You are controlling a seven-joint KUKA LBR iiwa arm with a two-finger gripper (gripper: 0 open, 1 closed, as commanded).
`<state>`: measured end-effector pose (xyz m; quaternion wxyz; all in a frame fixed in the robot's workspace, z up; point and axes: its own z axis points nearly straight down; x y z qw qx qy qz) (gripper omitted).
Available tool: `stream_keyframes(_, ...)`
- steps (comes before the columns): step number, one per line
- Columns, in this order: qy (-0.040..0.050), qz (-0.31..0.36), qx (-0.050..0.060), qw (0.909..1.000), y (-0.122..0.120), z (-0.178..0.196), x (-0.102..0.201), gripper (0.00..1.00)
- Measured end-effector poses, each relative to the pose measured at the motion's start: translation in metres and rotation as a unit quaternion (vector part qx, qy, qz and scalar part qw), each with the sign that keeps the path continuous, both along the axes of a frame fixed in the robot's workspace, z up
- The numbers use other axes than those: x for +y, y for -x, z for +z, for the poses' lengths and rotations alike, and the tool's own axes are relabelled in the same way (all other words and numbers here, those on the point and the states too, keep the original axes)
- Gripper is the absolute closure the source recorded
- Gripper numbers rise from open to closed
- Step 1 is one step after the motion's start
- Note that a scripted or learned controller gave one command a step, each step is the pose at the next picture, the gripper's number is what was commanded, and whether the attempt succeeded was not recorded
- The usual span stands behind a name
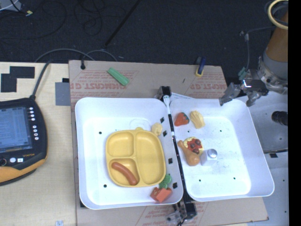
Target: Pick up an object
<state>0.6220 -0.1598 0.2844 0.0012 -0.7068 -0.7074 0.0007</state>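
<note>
Here, the gripper [239,94] is hovering with jaws spread and gripping nothing above the right bin's [256,140] far right corner, approaching; next it is needing to descend toward the toy food [192,147] near that bin's left wall.

The arm [277,36] was cut off by the frame's upper right edge, only its orange band and wrist visible. The handheld screen device [19,135] ran off the left edge. At the bottom, a dark clamp [181,215] between the bins was too blurred to identify.
</note>
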Motion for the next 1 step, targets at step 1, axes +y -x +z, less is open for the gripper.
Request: stream_keyframes(1, -0.0022, 0.003, 0.003, 1.0000, 0.0350, -0.0310, 0.0966, 0.00)
